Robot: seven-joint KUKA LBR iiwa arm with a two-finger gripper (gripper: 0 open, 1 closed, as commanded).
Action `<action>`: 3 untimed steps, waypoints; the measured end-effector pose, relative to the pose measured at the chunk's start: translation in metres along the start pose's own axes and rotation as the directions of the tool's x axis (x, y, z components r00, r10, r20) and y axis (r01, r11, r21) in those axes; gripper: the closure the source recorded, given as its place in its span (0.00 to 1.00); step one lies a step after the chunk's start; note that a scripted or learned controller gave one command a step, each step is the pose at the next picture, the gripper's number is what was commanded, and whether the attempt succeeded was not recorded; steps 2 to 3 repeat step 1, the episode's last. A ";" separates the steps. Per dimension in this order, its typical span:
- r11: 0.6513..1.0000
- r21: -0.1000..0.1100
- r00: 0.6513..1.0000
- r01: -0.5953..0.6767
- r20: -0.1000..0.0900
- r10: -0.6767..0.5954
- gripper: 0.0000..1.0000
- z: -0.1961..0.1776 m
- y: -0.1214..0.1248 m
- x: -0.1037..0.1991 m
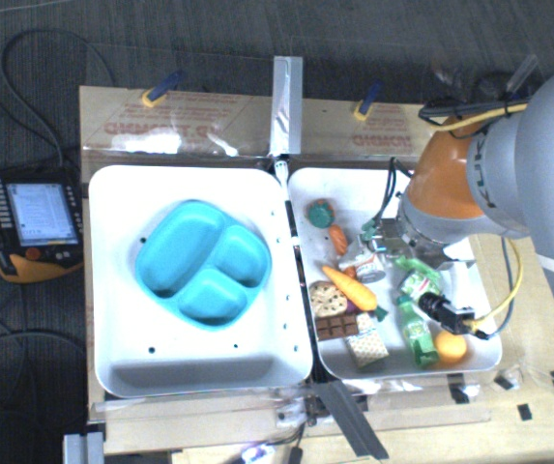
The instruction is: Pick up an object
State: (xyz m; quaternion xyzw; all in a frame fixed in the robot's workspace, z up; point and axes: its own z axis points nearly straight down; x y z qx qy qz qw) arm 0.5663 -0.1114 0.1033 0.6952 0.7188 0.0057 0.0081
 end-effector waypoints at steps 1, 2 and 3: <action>0.996 0.022 0.996 -0.087 -0.001 0.087 1.00 -0.079 0.054 0.089; 0.996 0.022 0.996 -0.087 -0.001 0.087 1.00 -0.079 0.054 0.089; 0.996 0.022 0.996 -0.087 -0.001 0.087 1.00 -0.079 0.054 0.089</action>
